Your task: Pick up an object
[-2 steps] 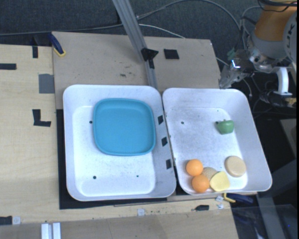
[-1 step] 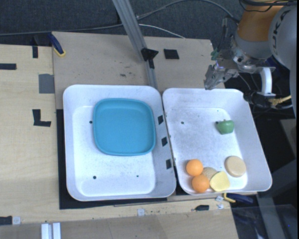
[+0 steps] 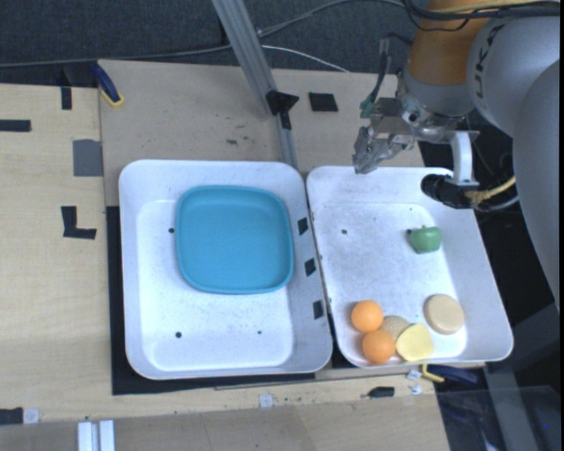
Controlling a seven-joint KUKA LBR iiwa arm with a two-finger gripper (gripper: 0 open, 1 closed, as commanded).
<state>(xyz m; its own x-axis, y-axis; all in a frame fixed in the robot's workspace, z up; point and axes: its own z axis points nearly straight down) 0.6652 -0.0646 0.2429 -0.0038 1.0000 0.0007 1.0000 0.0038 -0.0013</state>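
Note:
In the right bin (image 3: pixel 376 242) lie a green apple-like toy (image 3: pixel 425 240), two orange balls (image 3: pixel 366 316) (image 3: pixel 379 347), a yellow piece (image 3: pixel 415 342) and a beige round piece (image 3: pixel 444 313). A small tan item (image 3: pixel 393 326) sits between the orange balls. My gripper (image 3: pixel 366 161) hangs over the far edge of the right bin, well above and behind the objects. Its fingers look close together, with nothing between them.
The left bin (image 3: pixel 150 252) holds a blue square plate (image 3: pixel 234 239). A grey metal pole (image 3: pixel 249 40) slants across the bench behind the bins. Black tape marks dot the wooden bench (image 3: pixel 38 271). A black and white cable fitting (image 3: pixel 451 188) hangs at the right bin's far corner.

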